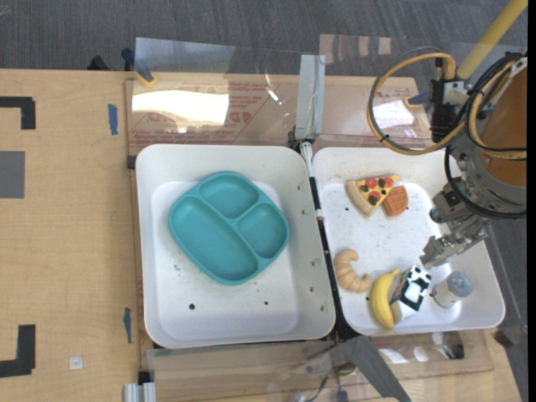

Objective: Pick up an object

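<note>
The banana (383, 299) looked the likeliest pick: yellow, curved, lying on its side at about five o'clock in the right bin (486, 308), with a black-and-white checked block (412, 289) touching its outer side. A tan croissant (352, 272) lay just beside it at nine o'clock, and a small grey capped piece (456, 288) sat beyond the block at three o'clock. Up at twelve o'clock in that bin were a toy pizza slice (372, 193) and an orange-brown piece (395, 200), side by side.

The gripper (437, 254) hung low over the bin at about two o'clock from the banana, near the block. From where I stood I could not tell whether it was released or clenched, and nothing showed in it.

I judged this the approach step, no pick made. The next move would call for settling on one thing and coming down squarely; the crowding of banana and block could spoil the grip.

The left bin (159, 308) held a teal divided plate (228, 225). Both bins stood on the table (59, 249).
</note>
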Robot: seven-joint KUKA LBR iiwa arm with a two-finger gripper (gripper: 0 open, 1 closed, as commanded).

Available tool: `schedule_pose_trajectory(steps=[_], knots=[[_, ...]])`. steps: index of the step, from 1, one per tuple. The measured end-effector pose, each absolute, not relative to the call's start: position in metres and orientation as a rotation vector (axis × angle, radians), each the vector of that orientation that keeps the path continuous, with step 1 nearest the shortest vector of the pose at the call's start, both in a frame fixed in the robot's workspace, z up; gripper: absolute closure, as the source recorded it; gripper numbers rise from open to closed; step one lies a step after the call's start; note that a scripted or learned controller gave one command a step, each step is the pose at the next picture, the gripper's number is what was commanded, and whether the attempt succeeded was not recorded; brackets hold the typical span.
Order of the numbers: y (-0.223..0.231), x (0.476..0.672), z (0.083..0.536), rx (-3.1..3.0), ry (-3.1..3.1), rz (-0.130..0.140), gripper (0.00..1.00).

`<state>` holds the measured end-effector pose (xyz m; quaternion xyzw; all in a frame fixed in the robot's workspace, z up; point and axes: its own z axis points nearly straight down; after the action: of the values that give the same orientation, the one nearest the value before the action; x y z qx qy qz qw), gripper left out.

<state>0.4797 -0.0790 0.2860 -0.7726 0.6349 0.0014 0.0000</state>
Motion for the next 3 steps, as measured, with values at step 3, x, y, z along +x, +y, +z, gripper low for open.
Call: schedule_pose_trajectory(steps=[3], knots=[[-0.187, 0.48, 0.219, -2.476, 1.93, 0.007, 1.0]])
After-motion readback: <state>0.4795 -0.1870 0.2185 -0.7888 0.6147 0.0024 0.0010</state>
